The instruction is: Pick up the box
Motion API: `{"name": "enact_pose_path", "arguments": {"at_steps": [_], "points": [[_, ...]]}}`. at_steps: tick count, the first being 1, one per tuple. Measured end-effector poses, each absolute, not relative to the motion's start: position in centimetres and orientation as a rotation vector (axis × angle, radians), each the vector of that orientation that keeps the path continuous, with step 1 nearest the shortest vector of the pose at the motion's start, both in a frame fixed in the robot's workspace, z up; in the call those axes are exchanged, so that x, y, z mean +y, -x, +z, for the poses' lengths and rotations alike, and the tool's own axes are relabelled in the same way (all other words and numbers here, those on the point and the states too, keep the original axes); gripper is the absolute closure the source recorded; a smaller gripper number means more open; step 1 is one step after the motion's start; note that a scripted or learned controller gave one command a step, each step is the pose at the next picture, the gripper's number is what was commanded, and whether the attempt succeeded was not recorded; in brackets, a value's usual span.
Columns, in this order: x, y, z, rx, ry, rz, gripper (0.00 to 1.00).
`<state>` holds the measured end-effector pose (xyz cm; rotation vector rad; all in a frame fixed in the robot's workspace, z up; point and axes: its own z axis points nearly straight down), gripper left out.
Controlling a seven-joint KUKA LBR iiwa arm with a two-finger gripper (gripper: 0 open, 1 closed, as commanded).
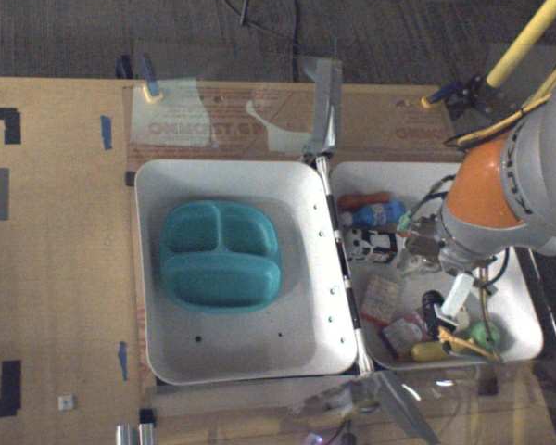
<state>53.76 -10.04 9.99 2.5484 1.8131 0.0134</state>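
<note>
Worktop point(56, 248): tan, w/ two white bins side by side. Left bin point(241, 341) holds a teal divided tray point(220, 254), lying flat, toward its upper-left part. Right bin point(521, 311) is cluttered.

Arm point(533, 184) comes in from the right, orange band point(482, 197) above the wrist, hanging over the right bin's middle. Claw point(419, 247) sits low amid the clutter at bin centre; apart or together, can't tell from this angle. Nothing visibly gripped.

Box point(382, 297): small, pale w/ pinkish print, flat on the right bin's floor, left-centre, near the wall shared w/ the left bin. It's below-left of the claw, near but apart from it.

Other bits in the right bin: blue bottle point(375, 216) and an orange-red item point(366, 198) at the top-left, black-and-white item point(369, 244) just under them; red-and-white packet point(404, 332) just below the box; green ball point(483, 334) and yellow piece point(433, 349) along the bottom edge.
</note>
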Motion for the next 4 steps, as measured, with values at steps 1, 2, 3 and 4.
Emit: {"name": "enact_pose_path", "arguments": {"at_steps": [1, 2, 3, 4], "points": [[-16.2, -56.6, 17.3, 1.539, -2.739, -0.001, 1.0], [-20.3, -58.9, 18.9, 1.18, -2.912, -0.002, 1.0], [-15.7, -59.8, 10.8, 1.281, -2.854, 0.019, 1.0], [-17.4, -59.1, 14.1, 1.621, -2.688, 0.001, 1.0]]}}
